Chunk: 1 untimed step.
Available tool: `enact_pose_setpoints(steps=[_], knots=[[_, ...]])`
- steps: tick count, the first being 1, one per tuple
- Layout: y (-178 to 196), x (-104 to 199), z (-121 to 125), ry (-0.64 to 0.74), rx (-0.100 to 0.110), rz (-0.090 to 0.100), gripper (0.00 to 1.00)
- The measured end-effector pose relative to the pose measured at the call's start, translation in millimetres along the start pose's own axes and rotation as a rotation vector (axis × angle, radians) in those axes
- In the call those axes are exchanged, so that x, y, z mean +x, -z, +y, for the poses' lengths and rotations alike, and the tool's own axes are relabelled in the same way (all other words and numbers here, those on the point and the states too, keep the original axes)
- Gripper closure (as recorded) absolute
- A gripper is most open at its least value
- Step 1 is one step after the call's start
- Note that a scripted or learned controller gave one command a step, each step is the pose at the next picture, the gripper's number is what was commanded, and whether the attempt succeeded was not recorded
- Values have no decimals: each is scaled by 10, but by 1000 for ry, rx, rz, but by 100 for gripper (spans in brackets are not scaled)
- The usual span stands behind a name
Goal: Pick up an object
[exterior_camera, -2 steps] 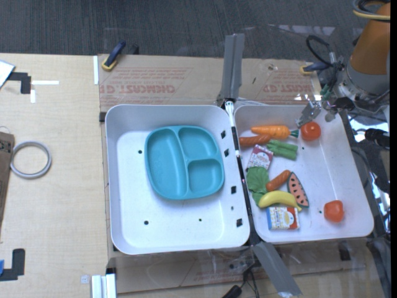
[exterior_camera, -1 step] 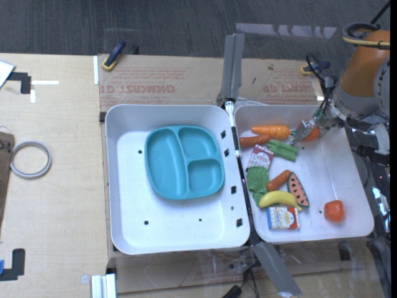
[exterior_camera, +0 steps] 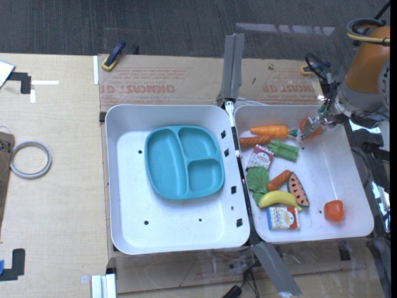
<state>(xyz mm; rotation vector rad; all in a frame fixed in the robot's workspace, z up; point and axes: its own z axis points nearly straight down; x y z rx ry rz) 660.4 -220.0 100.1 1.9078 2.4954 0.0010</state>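
Camera view: gripper (exterior_camera: 314, 125) hovers at right white bin's (exterior_camera: 353, 185) far edge, jaws apparently pinching a small red-orange toy piece (exterior_camera: 309, 127) beside the orange plastic carrot (exterior_camera: 269, 131); grip looks marginal, so it may slip on lifting.

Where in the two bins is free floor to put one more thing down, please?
Left bin: bare floor all around the teal plate, widest below it. Right bin: bare strip between watermelon, tomato and the right wall. Crowded on its left, from carrot to banana.
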Motion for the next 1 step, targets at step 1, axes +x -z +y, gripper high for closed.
enact_pose_setpoints(steps=[1], knots=[[1021,654,169,-43,2,0,100]])
